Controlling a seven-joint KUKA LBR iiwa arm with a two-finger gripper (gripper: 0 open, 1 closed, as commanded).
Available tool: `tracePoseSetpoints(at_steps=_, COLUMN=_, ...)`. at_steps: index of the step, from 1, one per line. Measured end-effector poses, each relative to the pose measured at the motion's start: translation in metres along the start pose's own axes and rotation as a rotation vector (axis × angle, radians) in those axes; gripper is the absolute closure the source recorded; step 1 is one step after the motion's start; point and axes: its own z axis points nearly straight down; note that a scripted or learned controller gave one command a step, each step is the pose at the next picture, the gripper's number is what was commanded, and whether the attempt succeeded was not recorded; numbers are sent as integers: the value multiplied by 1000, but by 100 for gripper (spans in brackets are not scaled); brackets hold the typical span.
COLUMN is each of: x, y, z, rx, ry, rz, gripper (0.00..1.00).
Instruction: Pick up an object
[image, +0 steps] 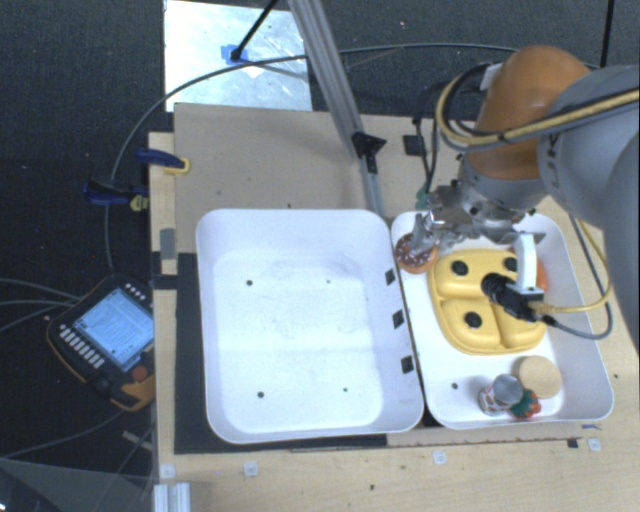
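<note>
Yellow moulded plastic tray, rigid and light, suits an edge grasp; end effector state indeterminate.

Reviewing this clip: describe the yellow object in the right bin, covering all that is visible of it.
The yellow object is a broad, rounded block, plastic by its look, with several dark round holes in its top and a shallow crease across the middle. It lies flat in the right bin, towards the far end. The gripper hangs by its far left corner, and a black part of the arm overlaps its right side.
</note>
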Motion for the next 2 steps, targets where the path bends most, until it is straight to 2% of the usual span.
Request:
tracePoseSetpoints(at_steps=1, x=56, y=7, z=3, rx=0, ry=0, rz=0, gripper=100)
tracePoseSetpoints(at_steps=2, x=116, y=4, z=12, rx=0, ry=0, rz=0, gripper=100)
